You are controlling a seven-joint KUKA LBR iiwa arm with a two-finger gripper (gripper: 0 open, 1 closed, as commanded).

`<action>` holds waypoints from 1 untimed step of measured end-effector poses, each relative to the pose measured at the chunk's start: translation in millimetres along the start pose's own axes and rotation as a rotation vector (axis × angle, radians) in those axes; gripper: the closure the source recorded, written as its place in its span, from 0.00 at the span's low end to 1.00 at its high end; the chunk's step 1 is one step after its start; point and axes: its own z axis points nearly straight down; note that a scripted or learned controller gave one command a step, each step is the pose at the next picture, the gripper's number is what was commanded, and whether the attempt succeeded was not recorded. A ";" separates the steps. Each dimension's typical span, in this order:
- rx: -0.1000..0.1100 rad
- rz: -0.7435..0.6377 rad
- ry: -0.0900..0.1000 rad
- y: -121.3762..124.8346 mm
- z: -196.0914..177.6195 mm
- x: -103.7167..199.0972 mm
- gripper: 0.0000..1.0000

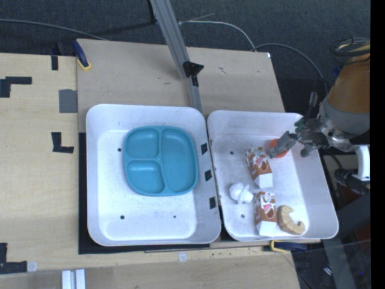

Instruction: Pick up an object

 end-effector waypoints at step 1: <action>0.000 0.000 0.000 0.0 0.0 -0.1 0.00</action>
